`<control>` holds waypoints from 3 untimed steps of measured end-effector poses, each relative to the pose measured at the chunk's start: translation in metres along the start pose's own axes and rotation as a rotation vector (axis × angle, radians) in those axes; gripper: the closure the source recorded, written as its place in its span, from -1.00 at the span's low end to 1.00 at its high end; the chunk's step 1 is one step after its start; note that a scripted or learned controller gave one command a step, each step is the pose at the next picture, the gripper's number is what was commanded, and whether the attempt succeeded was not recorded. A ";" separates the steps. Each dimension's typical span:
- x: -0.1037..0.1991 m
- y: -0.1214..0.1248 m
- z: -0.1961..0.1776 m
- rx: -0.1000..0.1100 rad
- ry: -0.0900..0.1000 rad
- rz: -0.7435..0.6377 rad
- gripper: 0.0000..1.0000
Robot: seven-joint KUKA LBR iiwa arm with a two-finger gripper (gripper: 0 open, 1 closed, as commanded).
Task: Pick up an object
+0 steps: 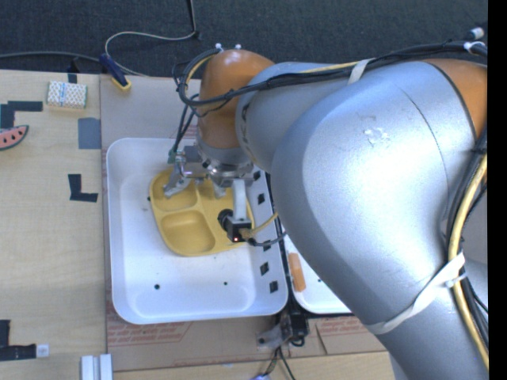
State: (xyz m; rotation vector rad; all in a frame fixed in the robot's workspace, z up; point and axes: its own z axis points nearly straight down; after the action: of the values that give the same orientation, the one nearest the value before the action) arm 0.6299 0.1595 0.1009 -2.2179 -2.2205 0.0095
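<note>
Yellow divided plastic tray (190,232): lies flat in the left shallow white bin (131,275), directly beneath the gripper (200,179), which stands over the tray's far edge. Whether the gripper is spread or closed cannot be told. Small orange oblong piece (295,274): right white bin (321,298), well apart from the gripper.

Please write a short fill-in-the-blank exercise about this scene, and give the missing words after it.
1. The divided tray under the end effector is ___ in colour.
2. This tray lies in the bin on the view's ___ side.
3. The small orange object lies in the other bin, on the view's ___ side.

Missing words: yellow; left; right.
</note>
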 end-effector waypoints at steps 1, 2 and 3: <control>-0.021 -0.070 0.012 -0.027 0.011 0.000 -1.00; -0.013 -0.067 -0.001 -0.045 0.025 -0.005 1.00; -0.016 -0.032 -0.158 -0.008 0.002 0.000 1.00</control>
State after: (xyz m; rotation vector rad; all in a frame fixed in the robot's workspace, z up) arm 0.5991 0.1435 0.2595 -2.2213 -2.2234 -0.0008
